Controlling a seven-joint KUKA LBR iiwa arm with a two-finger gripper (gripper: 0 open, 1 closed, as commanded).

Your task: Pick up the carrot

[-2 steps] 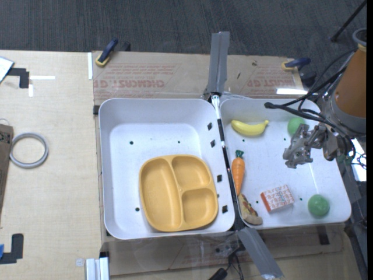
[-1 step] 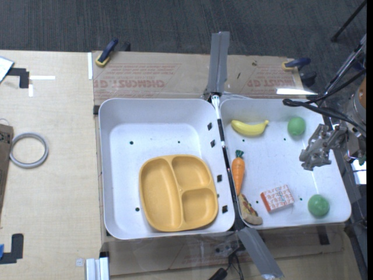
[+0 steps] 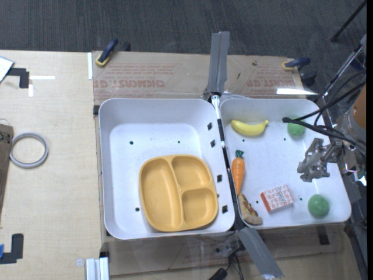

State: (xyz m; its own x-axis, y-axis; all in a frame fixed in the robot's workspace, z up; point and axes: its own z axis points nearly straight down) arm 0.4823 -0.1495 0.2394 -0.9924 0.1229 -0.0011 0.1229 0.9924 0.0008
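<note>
Yellow divided plate (image 3: 178, 191) in left bin (image 3: 113, 156); banana (image 3: 249, 127), right bin (image 3: 280, 107).

Bright, even overhead light, soft shadows, mild glare on the white bins (image 3: 111, 174), slightly soft focus

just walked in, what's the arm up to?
The claw hangs over the right bin, on its right side, with nothing visibly in it. The carrot lies by that bin's left wall, well apart from the claw and not yet picked up. The bin also holds a banana, two green balls and a small red box. A yellow divided plate sits in the left bin.
</note>
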